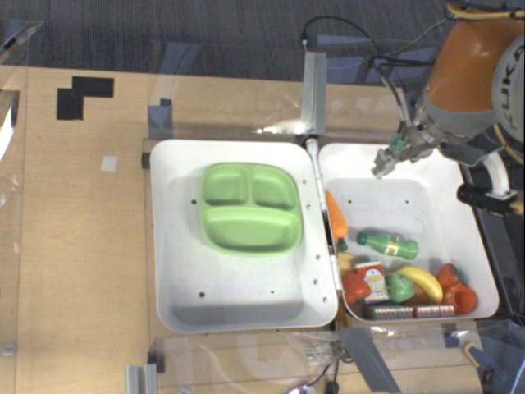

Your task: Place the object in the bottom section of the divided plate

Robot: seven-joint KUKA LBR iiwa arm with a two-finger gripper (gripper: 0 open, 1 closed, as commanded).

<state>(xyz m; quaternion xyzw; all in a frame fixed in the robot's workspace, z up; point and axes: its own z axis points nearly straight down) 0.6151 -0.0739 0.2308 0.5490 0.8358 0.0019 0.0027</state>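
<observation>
Gripper (385, 164) hangs over the far edge of the right bin (459, 195), near that bin's far right corner, at the end of the grey arm with its orange band (472, 52). Its tip is small and blurred, so I cannot tell whether the fingers are spread or pressed together, and nothing can be seen between them.

Which toy is the task's object cannot be told. All the toys lie in the right bin. An orange carrot (335, 213) lies along the bin's left wall, its long axis running from near edge to far edge. A green bottle (389, 244) lies on its side near the middle, long axis running left to right, its cap end toward the left wall. A banana (420, 280) lies slantwise among the cluster packed against the near edge.

The green divided plate (249, 207) sits in the middle of the left bin (176, 294), two small sections toward the far edge and the wide bottom section (248, 230) toward the near edge.
</observation>
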